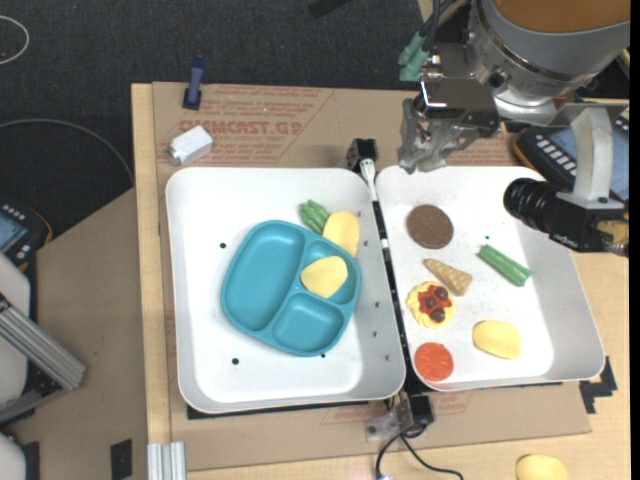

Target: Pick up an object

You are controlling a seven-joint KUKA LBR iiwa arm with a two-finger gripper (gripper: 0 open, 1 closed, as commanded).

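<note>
A dark carpeted floor (80,68) was seen around a brown worktop (260,118), on which two shallow white bins were set side by side. On the bare worktop at about eleven o'clock a small white block (190,145) was noted. In the left bin (200,368) a blue divided tray (280,288) was laid, with a yellow piece (325,275) resting on its one o'clock compartment; a second yellow piece (341,230) and a green piece (314,214) were found just beside the tray's upper rim. In the right bin (570,308) a brown disc (430,226) was placed at twelve o'clock, a tan wedge (447,275) near the centre, a small pizza-like piece (432,304) below it, a red disc (435,361) at seven o'clock, a green stick (503,265) at three o'clock and a yellow lump (497,339) at five o'clock. The tool (432,153) was held over the far rim of the right bin, above the brown disc; nothing was seen between its fingers, and whether they were spread or closed could not be told.

The step in hand was judged to be the approach, with no object yet taken. A descent onto one chosen piece, probably the brown disc, would be called for next.
</note>
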